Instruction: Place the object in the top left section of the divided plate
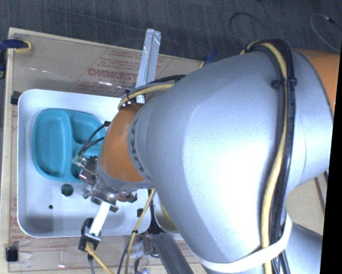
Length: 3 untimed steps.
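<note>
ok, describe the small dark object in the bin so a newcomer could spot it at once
Start at the left white bin, which holds a blue divided plate. Just below the plate's lower edge, on the bin floor and left of the arm's wrist, lies a small dark round object. It is the one dark blob there, larger than the tiny speck below and left of it.

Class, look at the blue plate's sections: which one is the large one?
On the divided plate, the long section along its left side; the other visible section, upper right, is smaller.
</note>
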Tool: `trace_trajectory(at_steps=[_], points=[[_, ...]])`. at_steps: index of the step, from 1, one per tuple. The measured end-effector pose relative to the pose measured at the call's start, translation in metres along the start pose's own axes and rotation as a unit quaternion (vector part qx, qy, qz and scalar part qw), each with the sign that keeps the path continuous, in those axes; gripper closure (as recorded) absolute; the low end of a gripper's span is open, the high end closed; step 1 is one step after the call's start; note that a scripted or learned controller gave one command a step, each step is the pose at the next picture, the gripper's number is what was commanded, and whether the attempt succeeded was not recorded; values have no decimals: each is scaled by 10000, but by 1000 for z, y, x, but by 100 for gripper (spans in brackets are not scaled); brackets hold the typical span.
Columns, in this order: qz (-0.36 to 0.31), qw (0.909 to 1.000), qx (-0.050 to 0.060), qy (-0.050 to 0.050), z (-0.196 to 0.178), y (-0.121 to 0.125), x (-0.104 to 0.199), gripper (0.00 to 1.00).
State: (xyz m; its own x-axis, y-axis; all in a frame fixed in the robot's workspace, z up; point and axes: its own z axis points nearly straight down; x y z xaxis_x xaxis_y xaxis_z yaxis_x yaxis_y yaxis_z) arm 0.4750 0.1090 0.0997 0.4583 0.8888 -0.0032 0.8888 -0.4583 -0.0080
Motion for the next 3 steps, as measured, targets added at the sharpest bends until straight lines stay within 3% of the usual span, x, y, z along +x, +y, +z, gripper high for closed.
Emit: trace_trajectory(at_steps=[1, 2, 3], points=[[720, 9974, -19, 13, -189, 67, 10, 100], [1400, 9901, -18, 12, -264, 77, 16, 100], [1373, 9905, -8, -3, -90, 36, -22, 100]])
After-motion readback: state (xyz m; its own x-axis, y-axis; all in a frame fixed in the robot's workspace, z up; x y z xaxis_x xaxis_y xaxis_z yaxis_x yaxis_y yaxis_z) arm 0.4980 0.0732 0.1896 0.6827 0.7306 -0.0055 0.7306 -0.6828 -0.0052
